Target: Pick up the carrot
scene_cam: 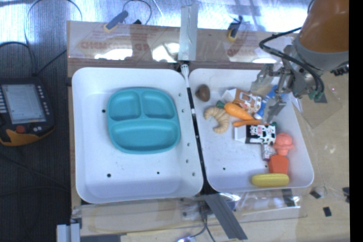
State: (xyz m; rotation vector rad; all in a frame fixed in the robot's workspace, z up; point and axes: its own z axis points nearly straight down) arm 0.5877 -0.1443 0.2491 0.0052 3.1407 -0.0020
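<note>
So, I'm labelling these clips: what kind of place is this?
Probably a robotics lab: a grey and orange arm over two white bins, toy food like a carrot, and a control tablet beside the bench.

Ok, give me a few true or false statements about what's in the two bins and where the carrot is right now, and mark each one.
1. The carrot lies in the right bin. True.
2. The teal divided plate sits in the right bin. False: it sits in the left bin.
3. The croissant lies just left of the carrot. True.
4. The yellow banana lies at the far edge of the right bin. False: it lies along the near edge, below the orange block.
5. The tool is over the left bin. False: it is over the right bin, close to the carrot's right side.
</note>
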